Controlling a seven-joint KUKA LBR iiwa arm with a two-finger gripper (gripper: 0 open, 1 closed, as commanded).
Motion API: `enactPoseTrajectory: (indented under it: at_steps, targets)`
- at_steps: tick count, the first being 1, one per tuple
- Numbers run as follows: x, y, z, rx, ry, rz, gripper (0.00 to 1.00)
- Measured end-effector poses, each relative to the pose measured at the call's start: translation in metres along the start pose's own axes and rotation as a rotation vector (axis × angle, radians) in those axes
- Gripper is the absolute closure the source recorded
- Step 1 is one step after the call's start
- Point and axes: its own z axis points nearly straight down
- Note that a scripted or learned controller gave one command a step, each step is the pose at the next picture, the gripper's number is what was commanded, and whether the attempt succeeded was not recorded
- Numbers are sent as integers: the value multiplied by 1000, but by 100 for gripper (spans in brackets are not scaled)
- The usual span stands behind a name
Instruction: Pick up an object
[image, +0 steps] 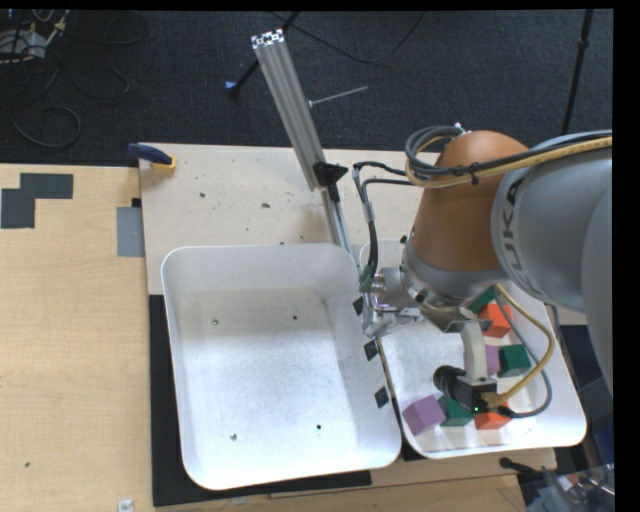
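While the arm (500, 230) hangs over the right bin (560, 425), its jaws reach down among the blocks near that bin's front edge, and I cannot tell how they stand. A green block (458, 410) lies right under the tip, a purple block (422, 413) just beside it toward the divider, an orange one (490, 420) on the other side. Crowding leaves little room; the bin's front wall is close. Judged from this, the green block is the likely target.
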Motion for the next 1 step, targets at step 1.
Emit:
enactPoseTrajectory:
  at_steps: [1]
  targets:
    - [48, 12, 11, -3, -1, 0, 100]
